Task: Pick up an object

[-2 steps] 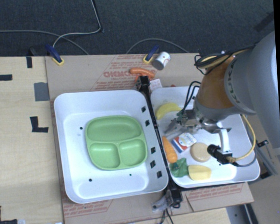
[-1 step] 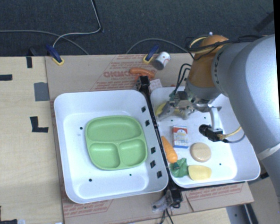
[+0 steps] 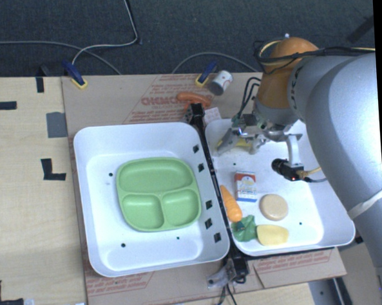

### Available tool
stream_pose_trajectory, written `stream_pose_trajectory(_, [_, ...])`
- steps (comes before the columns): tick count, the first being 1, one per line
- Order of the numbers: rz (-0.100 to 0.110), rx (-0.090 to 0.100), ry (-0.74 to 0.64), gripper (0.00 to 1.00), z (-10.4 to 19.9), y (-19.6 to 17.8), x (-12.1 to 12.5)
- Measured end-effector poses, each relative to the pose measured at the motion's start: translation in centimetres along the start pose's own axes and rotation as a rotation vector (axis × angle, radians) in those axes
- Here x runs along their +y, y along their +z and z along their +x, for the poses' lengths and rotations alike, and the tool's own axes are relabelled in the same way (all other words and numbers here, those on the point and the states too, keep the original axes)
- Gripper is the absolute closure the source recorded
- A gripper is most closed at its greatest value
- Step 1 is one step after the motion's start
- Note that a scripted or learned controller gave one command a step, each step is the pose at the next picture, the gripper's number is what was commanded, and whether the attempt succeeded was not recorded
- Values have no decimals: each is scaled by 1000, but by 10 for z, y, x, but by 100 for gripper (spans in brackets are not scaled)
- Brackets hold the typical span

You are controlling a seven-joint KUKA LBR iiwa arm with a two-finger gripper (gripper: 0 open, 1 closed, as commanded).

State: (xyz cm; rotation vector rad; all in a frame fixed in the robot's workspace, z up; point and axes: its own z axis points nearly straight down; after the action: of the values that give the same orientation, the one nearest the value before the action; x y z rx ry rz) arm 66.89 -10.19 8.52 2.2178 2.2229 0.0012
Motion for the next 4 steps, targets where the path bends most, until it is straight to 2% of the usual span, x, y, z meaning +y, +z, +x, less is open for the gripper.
stream_pose_trajectory(2, [1,-1,0,0,4,0,0])
stream_pose_trajectory(3, [2,-1,2,0,-16,-10,-1])
stream_pose_trajectory(4, [0,0,2,0,5,-1,-68])
